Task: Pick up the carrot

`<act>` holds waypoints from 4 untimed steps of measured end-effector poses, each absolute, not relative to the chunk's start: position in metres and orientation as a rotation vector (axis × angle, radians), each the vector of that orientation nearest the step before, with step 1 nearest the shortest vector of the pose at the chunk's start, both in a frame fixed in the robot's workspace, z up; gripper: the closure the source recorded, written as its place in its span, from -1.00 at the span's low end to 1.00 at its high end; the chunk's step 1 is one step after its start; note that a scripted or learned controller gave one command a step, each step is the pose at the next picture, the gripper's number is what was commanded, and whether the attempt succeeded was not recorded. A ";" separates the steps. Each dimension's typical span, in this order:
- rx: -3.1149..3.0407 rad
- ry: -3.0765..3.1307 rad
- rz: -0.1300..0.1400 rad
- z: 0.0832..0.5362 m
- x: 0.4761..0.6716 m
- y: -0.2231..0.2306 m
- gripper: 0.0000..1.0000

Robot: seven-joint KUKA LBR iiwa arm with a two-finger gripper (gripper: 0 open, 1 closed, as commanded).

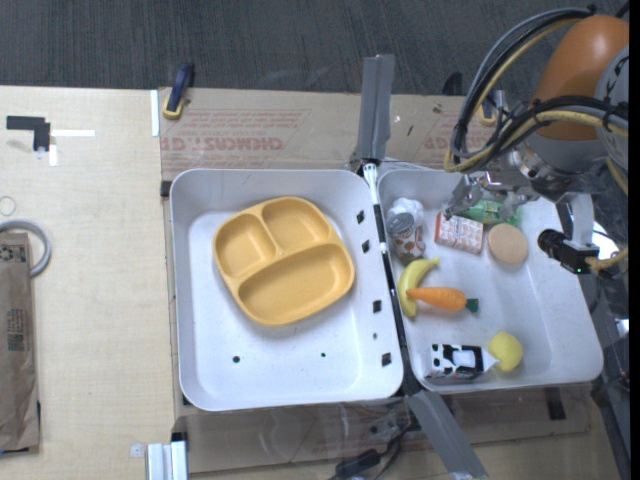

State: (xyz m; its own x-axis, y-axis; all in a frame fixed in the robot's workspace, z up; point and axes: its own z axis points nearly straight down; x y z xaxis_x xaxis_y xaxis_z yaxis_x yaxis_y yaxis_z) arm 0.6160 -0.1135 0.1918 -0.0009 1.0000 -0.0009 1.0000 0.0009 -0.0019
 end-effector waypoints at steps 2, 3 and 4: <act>-2.003 -2.419 0.002 0.091 0.516 -0.111 -1.00; -2.007 -2.416 0.003 0.100 0.517 -0.112 1.00; -2.007 -2.417 0.003 0.100 0.517 -0.112 -1.00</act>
State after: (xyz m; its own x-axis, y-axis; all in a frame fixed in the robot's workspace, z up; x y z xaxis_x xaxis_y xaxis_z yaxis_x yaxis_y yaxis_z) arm 0.5166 -0.1119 0.1002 -0.1838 0.9830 -0.0008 0.9830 0.1838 -0.0016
